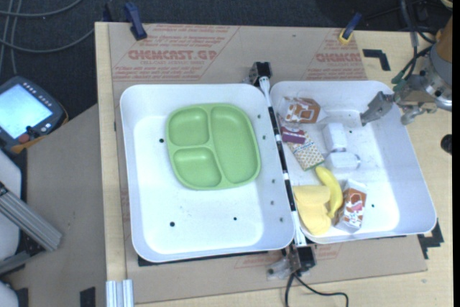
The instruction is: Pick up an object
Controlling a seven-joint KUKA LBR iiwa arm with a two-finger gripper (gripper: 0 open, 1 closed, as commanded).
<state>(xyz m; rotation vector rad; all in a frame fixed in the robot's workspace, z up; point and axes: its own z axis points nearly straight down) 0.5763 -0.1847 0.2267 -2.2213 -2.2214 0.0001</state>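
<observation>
The right bin [402,176] holds several small things. A brown and white packet [300,111] lies at its far left, with a small purple item [292,134] and a patterned packet [307,154] below it. Two white blocks [336,136] [345,160] lie near the middle. A banana [331,187], a yellow sponge-like piece [310,206] and a red and white carton [352,206] crowd the near left corner. My gripper [392,112] hangs over the bin's far right part, open, its fingers [374,109] spread apart with nothing between them.
A green divided plate [213,146] lies in the left bin [144,176]. A ridge with clamps [277,147] separates the two bins. Blue and yellow clips [134,19] [350,27] hold the cardboard at the back. The right half of the right bin is bare white floor.
</observation>
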